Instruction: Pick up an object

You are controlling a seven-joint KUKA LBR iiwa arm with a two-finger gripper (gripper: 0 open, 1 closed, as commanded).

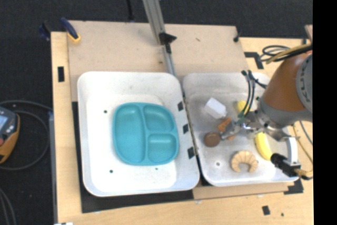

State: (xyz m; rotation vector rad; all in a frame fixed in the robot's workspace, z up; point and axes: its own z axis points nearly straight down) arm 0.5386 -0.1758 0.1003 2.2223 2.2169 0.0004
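While low in the right bin [210, 84], fingers [230, 133] (state unclear) beside brown ball [211, 139].

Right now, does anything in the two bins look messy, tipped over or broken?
Nothing stands out. The teal divided plate lies flat in the left bin. In the right bin, the croissant, banana, white block and brown ball lie loose near the gripper.

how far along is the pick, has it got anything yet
Done: the arm has reached into the right bin, and its gripper is low among the items. In hand: nothing visibly; it sits beside the brown round piece. Left: grasping and lifting. The croissant, banana and white block lie in the bin.
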